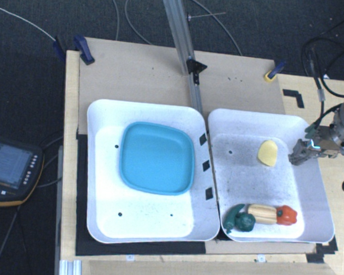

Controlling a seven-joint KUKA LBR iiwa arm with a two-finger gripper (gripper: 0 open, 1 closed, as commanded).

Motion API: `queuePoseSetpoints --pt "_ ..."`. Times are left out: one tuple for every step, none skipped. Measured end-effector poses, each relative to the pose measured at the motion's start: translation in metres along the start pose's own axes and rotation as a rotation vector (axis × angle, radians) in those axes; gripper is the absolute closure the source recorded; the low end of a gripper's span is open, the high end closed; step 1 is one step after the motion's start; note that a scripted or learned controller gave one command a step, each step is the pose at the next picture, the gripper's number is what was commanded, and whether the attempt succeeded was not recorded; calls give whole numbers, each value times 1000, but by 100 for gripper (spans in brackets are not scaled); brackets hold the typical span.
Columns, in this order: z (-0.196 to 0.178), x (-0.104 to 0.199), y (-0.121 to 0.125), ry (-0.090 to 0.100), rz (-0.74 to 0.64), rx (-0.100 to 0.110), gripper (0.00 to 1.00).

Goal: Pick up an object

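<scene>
Approach step: gripper (306,151) sits at the right bin (316,187) rim just beside the yellow piece (268,153), holding nothing, jaw opening probably slight but cannot tell; next it must shift left and descend.

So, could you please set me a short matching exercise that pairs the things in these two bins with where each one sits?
Things:
1. blue plate
2. yellow piece
3. green toy
4. tool

Places:
a. upper part of the right bin, left of the tool
b. right bin's right rim
c. middle of the left bin
d. right bin's front left corner

Pairs: 1-c, 2-a, 3-d, 4-b
</scene>
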State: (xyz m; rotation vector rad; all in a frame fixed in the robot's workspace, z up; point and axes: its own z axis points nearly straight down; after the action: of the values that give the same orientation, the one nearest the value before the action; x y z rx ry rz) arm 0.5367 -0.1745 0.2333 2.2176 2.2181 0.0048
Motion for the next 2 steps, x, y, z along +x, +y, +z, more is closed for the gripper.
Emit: queuePoseSetpoints --pt "-30 0 1 1 0 3 100" --pt "-18 56 8 3 -4 6 100"
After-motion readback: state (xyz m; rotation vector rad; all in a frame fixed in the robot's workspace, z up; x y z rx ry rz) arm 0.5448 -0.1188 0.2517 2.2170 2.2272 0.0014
